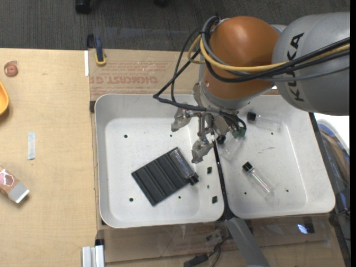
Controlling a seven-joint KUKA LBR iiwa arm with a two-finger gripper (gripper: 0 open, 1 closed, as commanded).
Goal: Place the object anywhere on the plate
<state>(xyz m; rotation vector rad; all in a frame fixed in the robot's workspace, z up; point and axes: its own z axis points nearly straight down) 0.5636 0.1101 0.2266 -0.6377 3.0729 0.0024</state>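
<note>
Below, ribbed dark rectangular plate (pixel 161 177) flat in left white bin (pixel 111 204), clear cylindrical vial (pixel 257 179) right, metal pincer (pixel 201 149) state unclear

Robotics lab or research workroom. Grey KUKA arm (pixel 311 54) with orange band, bundled cables, hangs above two white bins (pixel 111 216). Bins sit on cardboard sheet (pixel 139 74) over plywood bench (pixel 44 121) left of bins. Beyond bins: grey office carpet (pixel 44 21), chair castors (pixel 83 4). Clamp (pixel 98 52) at cardboard's far corner.
</note>
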